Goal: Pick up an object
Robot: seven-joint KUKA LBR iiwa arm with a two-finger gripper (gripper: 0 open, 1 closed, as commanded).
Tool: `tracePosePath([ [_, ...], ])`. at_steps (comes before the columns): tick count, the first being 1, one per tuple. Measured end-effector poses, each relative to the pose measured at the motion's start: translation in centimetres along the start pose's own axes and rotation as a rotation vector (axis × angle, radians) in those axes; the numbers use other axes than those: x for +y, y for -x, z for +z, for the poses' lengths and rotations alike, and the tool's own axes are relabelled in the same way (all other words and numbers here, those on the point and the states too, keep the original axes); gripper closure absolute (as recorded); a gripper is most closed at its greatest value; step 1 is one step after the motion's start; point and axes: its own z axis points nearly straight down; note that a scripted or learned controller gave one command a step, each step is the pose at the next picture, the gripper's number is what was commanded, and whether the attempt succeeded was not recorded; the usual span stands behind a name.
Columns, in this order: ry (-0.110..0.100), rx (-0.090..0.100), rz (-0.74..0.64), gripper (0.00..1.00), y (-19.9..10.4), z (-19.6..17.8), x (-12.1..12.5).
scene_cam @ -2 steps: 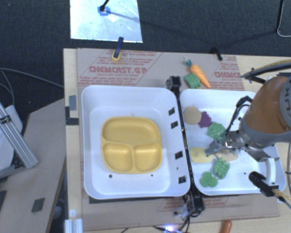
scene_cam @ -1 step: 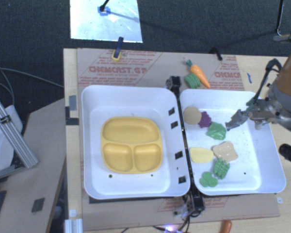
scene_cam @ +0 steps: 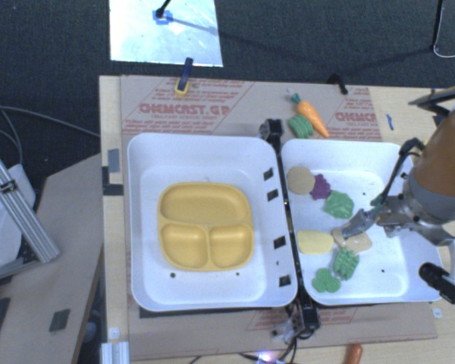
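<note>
The right bin (scene_cam: pixel 387 279) holds several toy foods: a tan round piece (scene_cam: pixel 299 179), purple grapes (scene_cam: pixel 320 186), a green leafy piece (scene_cam: pixel 339 204), a pale yellow piece (scene_cam: pixel 315 241), a beige piece (scene_cam: pixel 358 243), a green ridged piece (scene_cam: pixel 346 263) and a green broccoli-like piece (scene_cam: pixel 326 280). My gripper (scene_cam: pixel 355 228) reaches in from the right and sits low, right over the beige piece, partly covering it. The green leafy piece lies just up and left of it.
The left bin (scene_cam: pixel 144 203) holds a yellow divided plate (scene_cam: pixel 205 225). A toy carrot (scene_cam: pixel 312 115) and a green toy (scene_cam: pixel 299 126) lie on the cardboard behind the right bin. The black divider (scene_cam: pixel 282 203) runs between the bins.
</note>
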Motion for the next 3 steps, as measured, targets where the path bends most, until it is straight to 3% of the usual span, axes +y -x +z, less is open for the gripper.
tracePosePath([
  [1,0.018,-0.004,-0.005,0.0,-0.1,-10.6,-0.1],
  [2,0.002,0.001,-0.01,0.0,-5.5,0.8,5.2],
  [3,-0.002,0.0,0.004,0.0,-1.5,6.8,-0.6],
])
